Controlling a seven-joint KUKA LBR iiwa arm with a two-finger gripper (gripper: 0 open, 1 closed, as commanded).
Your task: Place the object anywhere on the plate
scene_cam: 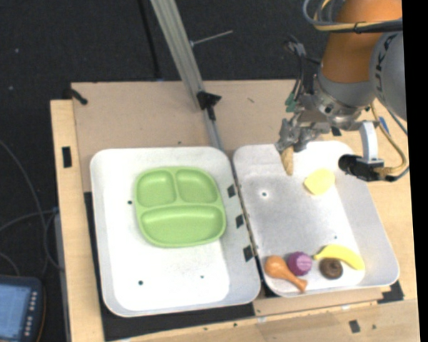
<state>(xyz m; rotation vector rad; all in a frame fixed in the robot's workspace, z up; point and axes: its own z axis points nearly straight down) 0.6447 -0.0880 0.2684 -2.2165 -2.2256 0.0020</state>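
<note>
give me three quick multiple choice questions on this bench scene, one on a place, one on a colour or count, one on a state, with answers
1. Where is the plate?
A. in the left bin
B. in the right bin
C. on the bare bench

2. What colour is the plate?
A. white
B. green
C. orange

3. How does the gripper stand?
A. resting on the plate
B. at the far end of the right bin, a tan object at its fingertips
C. down by the banana

Answers:
1. A, it lies within the left bin.
2. B, its three compartments are light green.
3. B, it hangs at the bin's far edge, apart from the banana at the near end.
</note>
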